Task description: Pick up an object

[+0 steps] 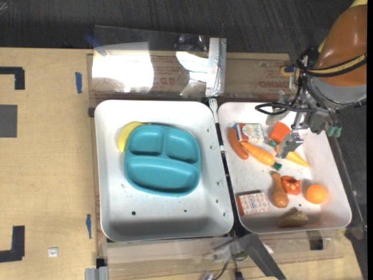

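Toy foods lie scattered in the right bin (344, 206) around the claw (289, 146), which hangs low over its upper middle; whether it is open or closed cannot be told. A carrot (259, 154) lies just left of the claw, a yellow piece (297, 159) just below it, an orange ball (316, 193) further below. Well left, a teal divided tray (162, 159) sits in the left bin (111, 214).

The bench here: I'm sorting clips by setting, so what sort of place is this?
Likely a robot grasping test bench: two white bins side by side, toy food like a carrot, and the arm reaching in.
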